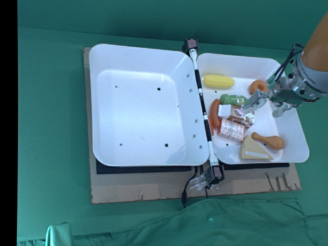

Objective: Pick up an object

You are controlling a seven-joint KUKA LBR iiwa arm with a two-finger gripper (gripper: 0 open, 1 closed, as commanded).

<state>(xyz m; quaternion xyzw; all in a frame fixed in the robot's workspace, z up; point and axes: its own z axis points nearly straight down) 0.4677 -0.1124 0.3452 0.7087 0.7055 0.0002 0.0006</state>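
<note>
Green-draped worktop (51,111), two white plastic bins. I see the gripper (266,102), fingers apart, holding nothing, over the right bin's (297,137) crowded toy food. A neighbouring piece could get nudged or pinched instead.

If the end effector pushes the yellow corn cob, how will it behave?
The corn cob looks rounded and elongated, so it would probably roll sideways. Its smooth, glossy surface suggests plastic: likely stiff, light and a little slippery. It lies apart from its neighbours, with space to move.
</note>
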